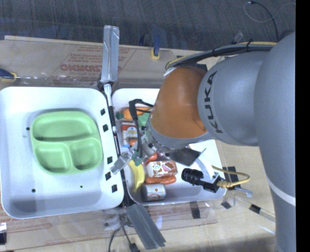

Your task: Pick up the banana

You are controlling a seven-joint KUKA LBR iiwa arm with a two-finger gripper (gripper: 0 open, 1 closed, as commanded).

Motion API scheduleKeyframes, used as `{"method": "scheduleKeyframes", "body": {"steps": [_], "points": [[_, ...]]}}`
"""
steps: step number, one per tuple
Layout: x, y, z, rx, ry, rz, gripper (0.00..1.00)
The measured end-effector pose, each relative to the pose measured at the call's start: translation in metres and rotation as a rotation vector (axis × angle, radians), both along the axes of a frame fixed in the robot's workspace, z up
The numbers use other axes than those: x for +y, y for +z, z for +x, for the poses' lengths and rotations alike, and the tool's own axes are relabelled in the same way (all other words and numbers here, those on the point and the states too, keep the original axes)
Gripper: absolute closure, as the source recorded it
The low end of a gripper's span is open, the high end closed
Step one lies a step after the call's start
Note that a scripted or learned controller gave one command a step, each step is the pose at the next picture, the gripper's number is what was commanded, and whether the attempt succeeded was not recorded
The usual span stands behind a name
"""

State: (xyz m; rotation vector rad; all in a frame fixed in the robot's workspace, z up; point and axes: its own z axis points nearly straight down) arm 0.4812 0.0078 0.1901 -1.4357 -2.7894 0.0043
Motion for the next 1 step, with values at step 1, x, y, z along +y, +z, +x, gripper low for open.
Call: {"method": "scheduleKeyframes", "body": {"steps": [1], "points": [[-0.0047,0.1128,0.0016,-0.006,-0.108,0.0,0.0]]}}
